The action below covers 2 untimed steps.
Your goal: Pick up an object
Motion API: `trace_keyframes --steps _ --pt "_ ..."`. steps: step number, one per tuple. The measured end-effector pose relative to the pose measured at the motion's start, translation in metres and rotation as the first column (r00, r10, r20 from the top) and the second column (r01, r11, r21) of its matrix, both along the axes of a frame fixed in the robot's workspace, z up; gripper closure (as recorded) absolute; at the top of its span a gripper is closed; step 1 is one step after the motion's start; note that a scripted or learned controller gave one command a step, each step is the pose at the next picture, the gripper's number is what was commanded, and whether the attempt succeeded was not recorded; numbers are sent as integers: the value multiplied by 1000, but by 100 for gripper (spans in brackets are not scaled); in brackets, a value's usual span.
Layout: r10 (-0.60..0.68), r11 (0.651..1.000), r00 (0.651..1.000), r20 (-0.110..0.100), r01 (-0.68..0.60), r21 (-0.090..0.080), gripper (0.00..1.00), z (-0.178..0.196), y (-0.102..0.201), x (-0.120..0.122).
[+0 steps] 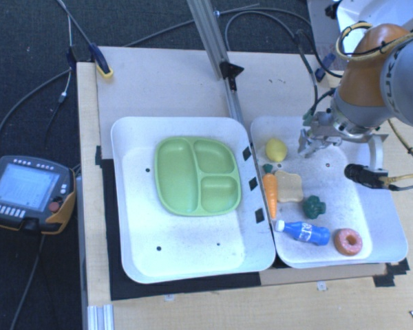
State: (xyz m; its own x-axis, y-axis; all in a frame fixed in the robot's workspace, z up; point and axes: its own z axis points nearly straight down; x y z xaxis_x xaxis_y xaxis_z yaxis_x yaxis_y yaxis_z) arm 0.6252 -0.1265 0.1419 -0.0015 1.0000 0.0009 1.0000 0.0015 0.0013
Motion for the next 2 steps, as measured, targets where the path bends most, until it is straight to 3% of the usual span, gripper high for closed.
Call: trace_keyframes --steps 2 --pt "1 1000 1000 6 -1 -2 100 106 21 7"
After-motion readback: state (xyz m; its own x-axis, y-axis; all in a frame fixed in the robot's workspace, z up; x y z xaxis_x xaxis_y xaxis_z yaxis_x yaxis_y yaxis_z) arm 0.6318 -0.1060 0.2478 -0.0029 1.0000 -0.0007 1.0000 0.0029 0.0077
